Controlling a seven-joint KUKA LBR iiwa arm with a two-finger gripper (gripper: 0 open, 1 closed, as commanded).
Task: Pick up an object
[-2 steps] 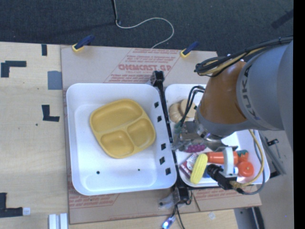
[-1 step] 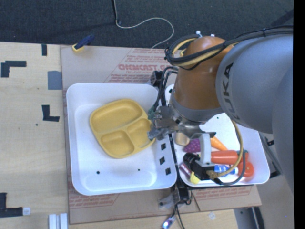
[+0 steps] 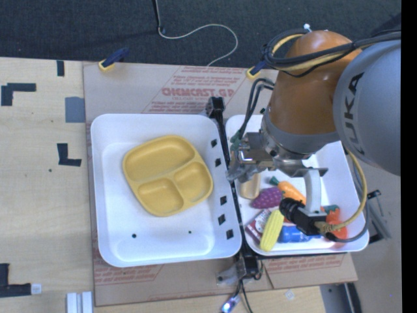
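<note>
My gripper (image 3: pixel 246 171) hangs low over the left side of the right bin (image 3: pixel 311 250), close to the wall between the two bins. Just below it stands a tan, cup-like object (image 3: pixel 249 188); whether they touch is hidden. To the right of that lie purple toy grapes (image 3: pixel 267 197) and an orange carrot (image 3: pixel 291 191). A yellow corn cob (image 3: pixel 272 231) lies near the bin's front, beside a blue packet (image 3: pixel 294 236). Something red (image 3: pixel 333 218) sits at the front right. The arm's big orange and grey body covers the back half of this bin.
The left bin (image 3: pixel 104 194) holds a yellow divided plate (image 3: pixel 168 173). Black clips run along the divider (image 3: pixel 225 175) between the bins. Both bins rest on a cardboard sheet (image 3: pixel 189 90), and a white cable (image 3: pixel 195 31) loops behind it.
</note>
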